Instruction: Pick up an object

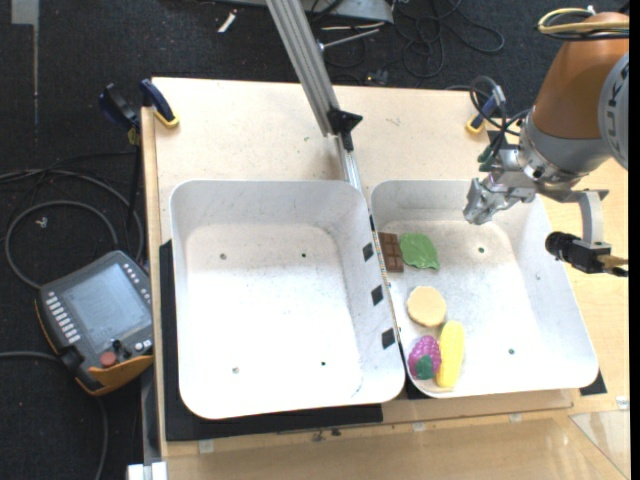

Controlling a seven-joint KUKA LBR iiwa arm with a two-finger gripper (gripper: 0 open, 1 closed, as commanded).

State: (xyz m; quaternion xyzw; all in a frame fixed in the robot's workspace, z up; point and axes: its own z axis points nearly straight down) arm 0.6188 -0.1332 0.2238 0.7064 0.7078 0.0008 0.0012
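Bench with two white bins: gripper [482, 208] over the right bin [540, 308] near its far wall, jaw state indiscernible, grasping nothing visible; toy foods [428, 308] clustered along divider.

Two white bins: left bin [200, 218], right bin [560, 338]. One each: brown bar [391, 252], green leaf [420, 251], tan round [427, 306], yellow corn [451, 353], pink-green fruit [424, 357].

The arm [585, 98] reaches in from the right, its orange band showing above the grey wrist, and bends down and leftward. The gripper [483, 206] hangs at the end of the wrist, pointing downward at a slant, with nothing visibly between its jaws.
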